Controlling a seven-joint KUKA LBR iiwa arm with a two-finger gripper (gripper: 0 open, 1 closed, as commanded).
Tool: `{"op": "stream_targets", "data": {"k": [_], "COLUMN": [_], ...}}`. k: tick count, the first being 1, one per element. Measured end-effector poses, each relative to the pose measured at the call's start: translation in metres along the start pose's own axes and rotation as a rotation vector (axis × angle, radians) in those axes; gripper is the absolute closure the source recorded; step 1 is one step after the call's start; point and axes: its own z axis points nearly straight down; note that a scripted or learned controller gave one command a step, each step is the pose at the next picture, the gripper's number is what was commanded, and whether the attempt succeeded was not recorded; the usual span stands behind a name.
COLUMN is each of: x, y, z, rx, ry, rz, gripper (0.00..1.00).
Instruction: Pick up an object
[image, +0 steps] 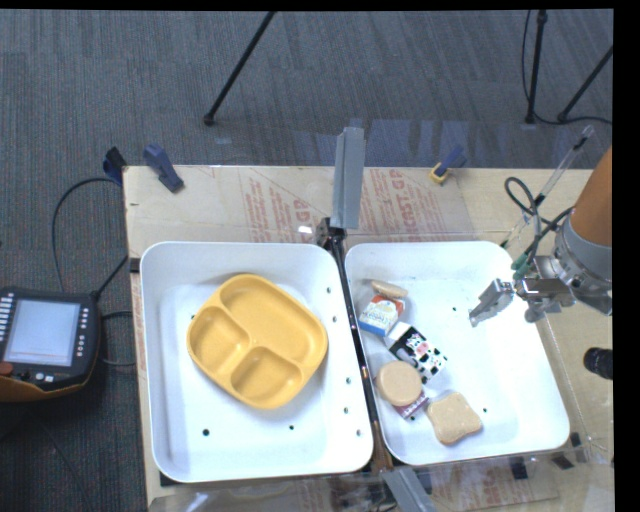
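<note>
The right bin (520, 400) holds several small items along its left side: a blue and white carton (381, 314), a black and white cow-patterned box (420, 354), a round tan disc (400, 383), a slice of toast (453, 418) and a small tan piece (388, 290) at the top. My gripper (516, 298) hovers over the bin's upper right part, well to the right of these items. Its fingers (491, 301) are spread open and nothing is between them.
A yellow divided plate (258, 340) lies in the left bin (165, 420). A grey upright post (348, 185) stands behind the divider between the bins. A pendant with a screen (45, 340) sits on the floor at the left. Cables (530, 205) hang near the arm.
</note>
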Motion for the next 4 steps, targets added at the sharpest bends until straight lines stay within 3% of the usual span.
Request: {"op": "stream_targets", "data": {"k": [1,2,3,4], "x": [0.041,0.04,0.06,0.06], "y": [0.048,0.037,0.002,-0.003], "z": [0.081,0.141,0.149,0.15], "rx": [0.009,-0.022,-0.038,-0.015], "ry": [0.002,-0.001,0.003,0.005], "rz": [0.0,-0.013,0.032,0.037], "gripper": [0.0,0.0,0.0,1.0]}}
